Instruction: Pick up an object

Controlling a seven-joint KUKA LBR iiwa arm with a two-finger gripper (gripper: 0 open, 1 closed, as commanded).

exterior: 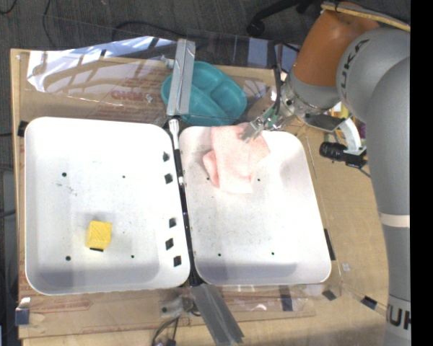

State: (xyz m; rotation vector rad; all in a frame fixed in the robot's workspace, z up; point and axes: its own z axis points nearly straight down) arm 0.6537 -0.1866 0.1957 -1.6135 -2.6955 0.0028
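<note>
A pink cloth [232, 162] lies crumpled in the upper part of the right bin [274, 258]. Its top right corner is drawn up toward my gripper [250, 131], which reaches in from the upper right. The metal fingers [257, 126] are pinched together on that corner of the cloth. A small yellow block [99, 234] rests in the lower left of the left bin [72, 157], far from the gripper.
A teal molded tray [206, 92] sits behind the bins at the back edge, just left of the gripper. Crinkled clear plastic [94, 67] lies at the back left. A ridge [179, 193] with small black clips divides the two bins.
</note>
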